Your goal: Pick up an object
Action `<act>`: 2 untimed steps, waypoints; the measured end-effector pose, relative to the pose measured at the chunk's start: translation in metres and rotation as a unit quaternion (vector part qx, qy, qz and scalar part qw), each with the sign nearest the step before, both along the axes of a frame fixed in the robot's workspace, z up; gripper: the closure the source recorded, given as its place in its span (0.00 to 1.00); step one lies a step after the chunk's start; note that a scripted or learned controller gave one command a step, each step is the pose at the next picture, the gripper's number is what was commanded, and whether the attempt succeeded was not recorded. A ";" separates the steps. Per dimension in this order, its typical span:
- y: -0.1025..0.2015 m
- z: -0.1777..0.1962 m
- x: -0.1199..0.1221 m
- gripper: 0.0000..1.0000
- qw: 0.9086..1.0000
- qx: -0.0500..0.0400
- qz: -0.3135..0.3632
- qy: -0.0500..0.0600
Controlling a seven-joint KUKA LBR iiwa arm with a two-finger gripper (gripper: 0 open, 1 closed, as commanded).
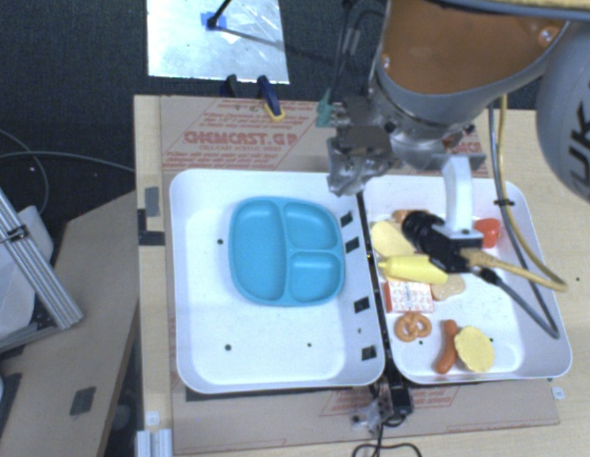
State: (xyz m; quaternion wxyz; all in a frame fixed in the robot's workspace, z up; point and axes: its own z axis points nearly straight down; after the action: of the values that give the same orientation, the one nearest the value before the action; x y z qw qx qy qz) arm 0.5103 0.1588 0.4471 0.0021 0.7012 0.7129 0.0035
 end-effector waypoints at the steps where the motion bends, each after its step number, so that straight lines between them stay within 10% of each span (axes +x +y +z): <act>1: 0.000 0.011 0.001 1.00 1.000 0.000 0.002 -0.001; 2: -0.041 -0.109 -0.026 1.00 1.000 -0.003 -0.010 0.010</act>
State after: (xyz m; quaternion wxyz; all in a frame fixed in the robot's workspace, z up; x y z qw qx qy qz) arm 0.4846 0.1174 0.3383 -0.0028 0.7086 0.7056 -0.0056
